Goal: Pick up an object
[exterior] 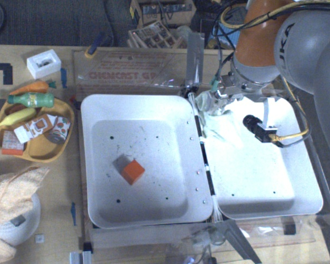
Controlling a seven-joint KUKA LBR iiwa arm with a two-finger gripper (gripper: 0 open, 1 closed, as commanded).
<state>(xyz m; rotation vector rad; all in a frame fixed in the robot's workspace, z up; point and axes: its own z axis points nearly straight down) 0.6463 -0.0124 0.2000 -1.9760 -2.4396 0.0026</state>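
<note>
In the camera view, an orange block (133,172) lies on the floor of the left bin (99,111), a little toward its near-left corner, with a small grey piece touching its far-left side. The arm (297,34) reaches in from the right over the far edge of the right bin (297,202). Its gripper (219,100) hangs at that bin's far-left corner, close to the wall shared with the left bin, well apart from the block. Glare washes out that corner, so I cannot tell how the gripper is set. A wooden bowl (0,136) of toy food sits off the left bin's left edge.
</note>
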